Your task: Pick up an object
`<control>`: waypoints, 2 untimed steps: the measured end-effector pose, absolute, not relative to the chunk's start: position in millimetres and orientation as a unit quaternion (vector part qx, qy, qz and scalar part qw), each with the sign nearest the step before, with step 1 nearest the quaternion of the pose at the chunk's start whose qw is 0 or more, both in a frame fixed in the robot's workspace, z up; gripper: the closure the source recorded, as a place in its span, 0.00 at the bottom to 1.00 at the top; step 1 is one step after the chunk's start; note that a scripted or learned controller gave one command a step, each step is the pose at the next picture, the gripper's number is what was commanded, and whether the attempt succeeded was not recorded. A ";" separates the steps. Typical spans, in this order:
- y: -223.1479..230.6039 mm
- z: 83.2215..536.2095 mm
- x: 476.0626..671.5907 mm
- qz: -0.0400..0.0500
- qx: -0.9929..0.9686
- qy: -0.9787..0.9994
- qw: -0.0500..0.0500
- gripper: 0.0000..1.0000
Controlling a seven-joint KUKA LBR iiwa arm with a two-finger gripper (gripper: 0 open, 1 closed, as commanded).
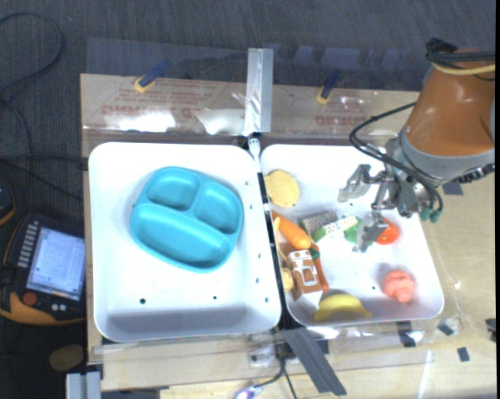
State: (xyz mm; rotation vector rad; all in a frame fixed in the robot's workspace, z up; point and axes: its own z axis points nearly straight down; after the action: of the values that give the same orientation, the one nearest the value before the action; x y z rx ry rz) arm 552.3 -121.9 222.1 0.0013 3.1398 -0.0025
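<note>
The right bin (416, 223) holds several small objects. A yellow round piece (282, 188) lies at its far left, with an orange carrot (294, 233) and a grey block (318, 221) below it. A green-and-white piece (341, 226) sits mid-bin. A red-orange ball (387, 234) lies right of centre, a pink lump (399, 284) lies near the front right, and a banana (341, 307) and a brown box (304, 273) lie at the front. My gripper (364, 210) hangs over the middle of this bin, open, with one finger by the red-orange ball and bare bin floor between the fingers.
The left bin (108, 289) carries a blue divided plate (186, 215). A ridge (266, 223) separates the two bins. The arm's orange band (449, 106) and black cables (374, 140) hang over the right bin's far corner. A handheld pendant (42, 264) lies off the bench at left.
</note>
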 end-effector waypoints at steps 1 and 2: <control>-182.2 197.2 602.4 -0.001 -0.097 0.995 0.001 0.00; -150.2 115.8 600.5 -0.002 0.112 0.994 0.002 0.00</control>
State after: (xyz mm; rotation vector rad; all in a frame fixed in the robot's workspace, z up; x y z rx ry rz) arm 600.5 -150.2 115.8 0.3505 3.1185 -0.0047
